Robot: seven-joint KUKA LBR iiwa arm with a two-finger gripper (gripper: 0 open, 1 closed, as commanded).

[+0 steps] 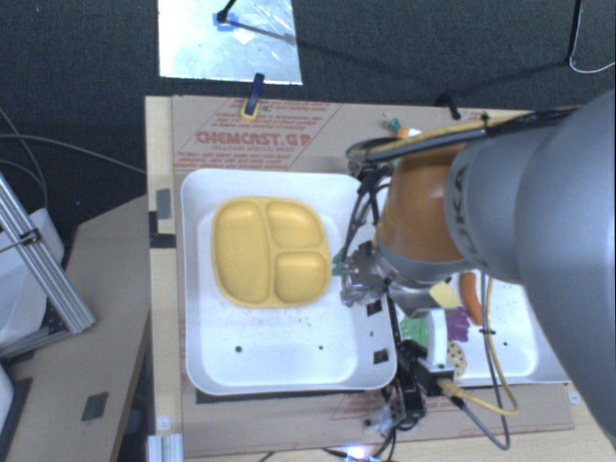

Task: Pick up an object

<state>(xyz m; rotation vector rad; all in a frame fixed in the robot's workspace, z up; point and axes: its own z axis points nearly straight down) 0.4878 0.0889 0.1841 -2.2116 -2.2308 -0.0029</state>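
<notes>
gripper [358, 279]: a dark metal cluster just under the wrist, hanging over the seam between the two bins; whether it grips anything cannot be told from this slant, as the wrist covers most of it.
wrist: the orange band [416, 210] sits right above the gripper, with black cables looping round its upper edge.
arm [539, 239]: a broad grey body that comes in from the right and fills the upper right of the view, bent downward so the wrist points at the bins; it hides much of the right bin.
right bin [515, 359]: shallow and white, partly under the arm; small things lie in it just beside the gripper: a yellow piece [445, 295], an orange carrot-like piece [471, 298], a green piece [414, 330], a purple piece [457, 327] and a spotted cookie-like disc [455, 357]. all lie apart from the gripper.
left bin [269, 359]: shallow and white, to the gripper's left; it holds a yellow divided plate [269, 251] with three compartments, lying flat in the bin's upper half, its right edge near the gripper.
desk [260, 133]: a brown board with red lettering under both bins; a small blue and yellow clip [254, 96] rests at its far edge.
beyond: a shiny square sheet [229, 27] lies on the dark floor past the desk.
</notes>
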